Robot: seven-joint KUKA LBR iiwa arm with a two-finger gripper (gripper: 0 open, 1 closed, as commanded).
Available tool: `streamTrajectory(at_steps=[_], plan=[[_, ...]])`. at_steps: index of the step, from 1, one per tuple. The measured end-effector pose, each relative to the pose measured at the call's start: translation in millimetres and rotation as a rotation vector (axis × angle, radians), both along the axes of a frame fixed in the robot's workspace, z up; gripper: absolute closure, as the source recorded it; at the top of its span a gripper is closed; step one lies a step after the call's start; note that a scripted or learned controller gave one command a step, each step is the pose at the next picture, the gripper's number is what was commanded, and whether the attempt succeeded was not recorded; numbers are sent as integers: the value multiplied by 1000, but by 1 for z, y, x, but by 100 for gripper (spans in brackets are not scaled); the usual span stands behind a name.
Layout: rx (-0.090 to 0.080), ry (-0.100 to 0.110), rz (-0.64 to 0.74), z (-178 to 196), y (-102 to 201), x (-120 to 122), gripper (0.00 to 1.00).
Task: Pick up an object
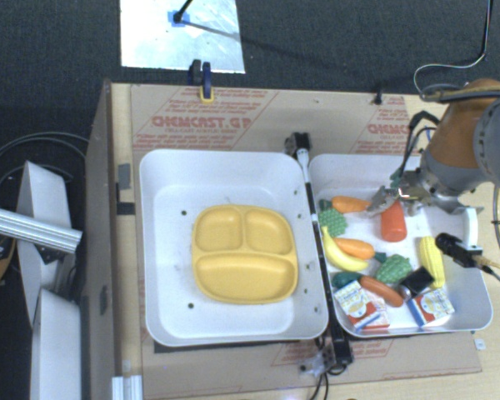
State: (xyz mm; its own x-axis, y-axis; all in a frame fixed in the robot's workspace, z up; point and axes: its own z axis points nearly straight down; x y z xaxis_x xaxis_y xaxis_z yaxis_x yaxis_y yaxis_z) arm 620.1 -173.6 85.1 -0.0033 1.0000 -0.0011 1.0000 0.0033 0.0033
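The pincer (397,197) hangs above the right bin (483,307), just over a red-orange toy (392,222); finger state cannot be told. The yellow tray (244,252) lies left of that bin. Both bins sit on the board-covered surface (233,119), apparently cardboard.

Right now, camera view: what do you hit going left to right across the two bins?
Left bin → yellow divided plate → broccoli piece → banana → red-orange carrot-like toy at the gripper → corn cob.

arm (475,136) cut off at right edge, jaws' state unclear
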Motion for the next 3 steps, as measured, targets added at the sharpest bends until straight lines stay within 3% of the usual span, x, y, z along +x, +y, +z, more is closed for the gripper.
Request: streamTrajectory(at_steps=[1, 2, 3], plan=[[1, 3, -2, -1, 15, -36, 0], [0, -1, 0, 10, 15, -35, 100], [2, -2, 2, 101, 112, 3, 100]])
